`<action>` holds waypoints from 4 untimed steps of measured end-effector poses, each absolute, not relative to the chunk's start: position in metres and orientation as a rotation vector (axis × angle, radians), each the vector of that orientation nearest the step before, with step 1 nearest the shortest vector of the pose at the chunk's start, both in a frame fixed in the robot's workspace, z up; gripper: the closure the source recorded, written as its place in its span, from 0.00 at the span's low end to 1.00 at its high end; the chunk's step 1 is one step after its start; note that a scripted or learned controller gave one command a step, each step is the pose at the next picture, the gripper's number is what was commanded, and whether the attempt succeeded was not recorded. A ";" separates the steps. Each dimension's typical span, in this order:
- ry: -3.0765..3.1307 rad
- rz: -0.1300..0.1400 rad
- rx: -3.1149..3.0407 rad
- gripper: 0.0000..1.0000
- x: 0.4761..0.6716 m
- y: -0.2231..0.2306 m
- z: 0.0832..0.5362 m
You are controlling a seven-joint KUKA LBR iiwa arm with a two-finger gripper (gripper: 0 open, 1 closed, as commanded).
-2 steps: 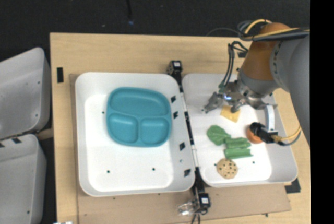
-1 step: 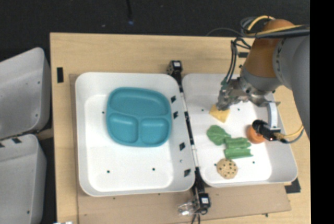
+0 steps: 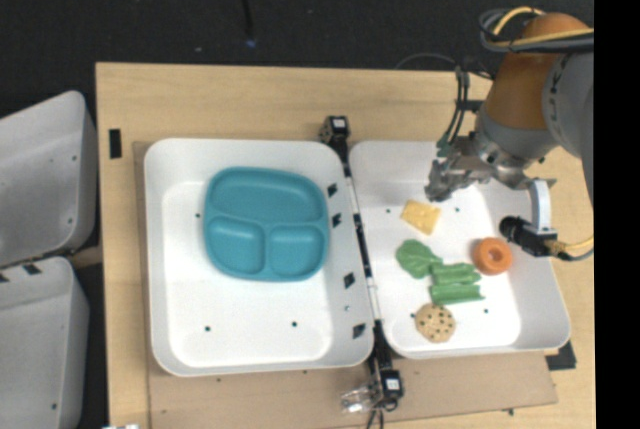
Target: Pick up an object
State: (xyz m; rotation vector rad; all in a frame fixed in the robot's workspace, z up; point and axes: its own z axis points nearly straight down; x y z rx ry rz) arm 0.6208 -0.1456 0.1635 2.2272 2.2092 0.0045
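Two shallow white bins sit side by side on a wooden bench. The right bin (image 3: 535, 322) serves here as the landmark. To its left, the left bin (image 3: 175, 337) holds a teal divided plate (image 3: 266, 222), lying flat near the bin's middle. Inside the right bin lie five small items: a yellow cheese wedge (image 3: 421, 216) toward the upper middle; below it a green leafy piece (image 3: 417, 256), touching a green pod-shaped piece (image 3: 456, 283); an orange round piece (image 3: 492, 256) toward the bin's right side, well apart from the cheese wedge; and a chocolate-chip cookie (image 3: 435, 322) near the bin's lower edge. The grey arm with its orange band (image 3: 525, 77) reaches in over the bin's upper right corner. The gripper (image 3: 441, 185) hangs over the bin's upper middle, just above and to the right of the cheese wedge; whether its fingers are apart or together cannot be told from this view, and nothing is seen between them.
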 end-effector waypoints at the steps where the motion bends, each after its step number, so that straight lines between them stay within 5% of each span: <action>1: 2.216 0.005 2.219 1.00 0.622 -0.147 0.218; 4: 2.229 0.005 2.213 1.00 0.630 0.001 0.241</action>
